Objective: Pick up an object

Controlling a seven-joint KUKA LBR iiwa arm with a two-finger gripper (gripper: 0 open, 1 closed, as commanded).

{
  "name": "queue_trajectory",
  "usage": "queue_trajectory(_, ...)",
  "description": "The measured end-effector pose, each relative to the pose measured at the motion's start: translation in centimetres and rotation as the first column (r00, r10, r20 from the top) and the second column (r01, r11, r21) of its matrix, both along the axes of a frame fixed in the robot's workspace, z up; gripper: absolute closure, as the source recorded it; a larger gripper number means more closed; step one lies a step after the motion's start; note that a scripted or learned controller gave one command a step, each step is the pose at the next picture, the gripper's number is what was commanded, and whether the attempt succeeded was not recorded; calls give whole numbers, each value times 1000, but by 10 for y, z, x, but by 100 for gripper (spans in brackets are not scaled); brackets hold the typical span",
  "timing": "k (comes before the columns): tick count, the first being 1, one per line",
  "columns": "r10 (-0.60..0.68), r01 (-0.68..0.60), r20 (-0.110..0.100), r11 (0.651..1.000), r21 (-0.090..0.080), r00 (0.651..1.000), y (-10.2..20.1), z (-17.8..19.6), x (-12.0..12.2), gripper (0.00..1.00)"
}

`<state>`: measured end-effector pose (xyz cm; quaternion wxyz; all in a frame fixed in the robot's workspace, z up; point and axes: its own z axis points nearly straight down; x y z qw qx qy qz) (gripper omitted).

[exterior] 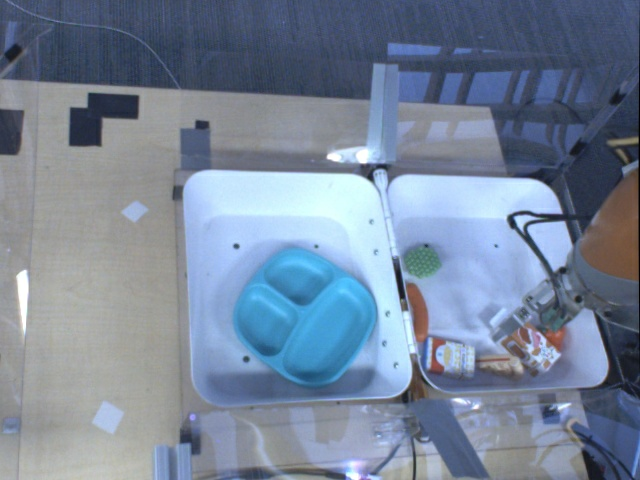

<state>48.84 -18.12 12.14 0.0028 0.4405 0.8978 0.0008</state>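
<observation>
Wooden bench (90, 298) carries two shallow white bins side by side, long edges touching at the centre divider. Left bin (215, 218) holds one item: a blue three-compartment plate (305, 315), lying flat, right way up, in the middle-to-near part of the bin. Right bin (470, 213) holds the smaller objects. The arm (612, 253) enters from the right edge, orange band visible above the grey wrist, and reaches down into the near right corner of the right bin. The gripper (528, 320) sits low over a small printed packet (532, 348), white with red and orange markings, which lies against the bin's near right wall; the gripper touches or overlaps it, but whether it is spread, pressed together or pinching the packet cannot be told from this angle. An orange-red elongated object (417, 311) lies along the bin's left wall. A small labelled bottle (450, 357) lies on its side near the front wall, just left of the packet. A green bumpy ball (422, 260) rests near the left wall, farther back.
</observation>
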Motion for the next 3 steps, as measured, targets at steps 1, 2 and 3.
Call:
queue_trajectory(1, -131, 131, 7, 991, -2, 991, 39, -31, 2, 0)
queue_trajectory(2, -207, 207, 6, 978, 3, 978, 82, -33, 117, 0)
queue_trajectory(3, -215, 215, 2, 977, 2, 977, 84, -31, 61, 0)
